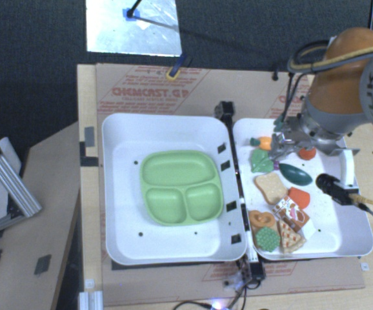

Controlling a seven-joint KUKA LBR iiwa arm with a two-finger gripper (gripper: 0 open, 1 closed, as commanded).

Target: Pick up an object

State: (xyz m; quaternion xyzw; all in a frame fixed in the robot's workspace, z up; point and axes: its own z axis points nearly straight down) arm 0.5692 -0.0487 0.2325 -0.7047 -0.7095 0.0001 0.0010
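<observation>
Hovering at the far left of the right-hand shallow white bin (357,237), the pincer (280,146), its state impossible to tell, hangs above a small dark-green leaf-shaped plastic toy (261,161), probably light, stiff, slippery, best pinched across its narrow sides.

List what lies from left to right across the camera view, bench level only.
Left bin → green divided plate → right bin holding the toy foods: bread slice → dark green oval piece, with the gripper above the right bin's far end.
</observation>
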